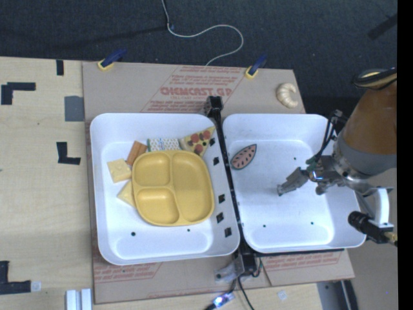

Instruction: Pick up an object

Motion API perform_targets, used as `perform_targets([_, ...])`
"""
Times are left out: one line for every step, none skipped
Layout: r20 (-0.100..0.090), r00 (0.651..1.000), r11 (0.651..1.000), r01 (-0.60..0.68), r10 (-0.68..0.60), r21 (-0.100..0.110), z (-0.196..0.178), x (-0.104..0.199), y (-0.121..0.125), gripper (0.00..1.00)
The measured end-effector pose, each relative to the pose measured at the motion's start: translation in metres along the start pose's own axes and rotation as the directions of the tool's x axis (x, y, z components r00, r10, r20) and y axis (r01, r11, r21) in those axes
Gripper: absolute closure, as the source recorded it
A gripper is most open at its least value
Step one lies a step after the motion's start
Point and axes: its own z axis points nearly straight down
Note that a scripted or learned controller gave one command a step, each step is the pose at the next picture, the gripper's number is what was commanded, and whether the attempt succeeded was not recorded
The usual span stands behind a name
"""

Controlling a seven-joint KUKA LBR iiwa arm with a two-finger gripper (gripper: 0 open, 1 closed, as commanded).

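While hand (284,188) hovers rightward, watermelon slice (244,156) lies unobstructed.

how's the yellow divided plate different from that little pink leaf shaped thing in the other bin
The yellow divided plate is far larger than the pink leaf-shaped piece. The plate is plain yellow with three compartments; the leaf piece is flat, pinkish red with dark markings. The plate lies in the left bin among small items; the leaf piece lies alone in the right bin, clear of the gripper. Both rest on a bin floor.
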Motion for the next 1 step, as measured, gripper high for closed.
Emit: perform_targets([-0.001,1.0,1.0,0.0,0.0,0.004,0.0455,0.0032,-0.0067,0.0])
